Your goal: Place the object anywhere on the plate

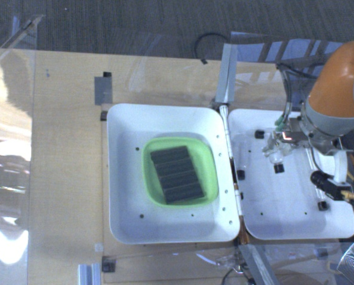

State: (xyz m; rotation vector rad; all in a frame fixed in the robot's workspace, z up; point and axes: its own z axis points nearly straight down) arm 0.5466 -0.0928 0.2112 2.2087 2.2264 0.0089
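**Ridged block on the green plate, arm over the right bin**

The arm [342,85], grey with its orange band, rises closest to the lens at the right of the camera view and reaches down over the right bin [296,218]. Its gripper [279,146] hangs low above the upper middle of that bin, beside a small dark piece on the bin floor; the wrist and cabling crowd the tool, so I cannot tell whether it is wide or narrow, and nothing can be made out in it.

The left bin [126,177] holds a square green plate [151,159] with rounded corners, set near the bin's centre. A dark grey ridged block [177,174] lies flat on the plate, turned slightly off square, its edges inside the plate's rim. The block sits well apart from the gripper, with the wall between the two bins lying between them.

Both bins rest on a pale wooden bench [58,159].
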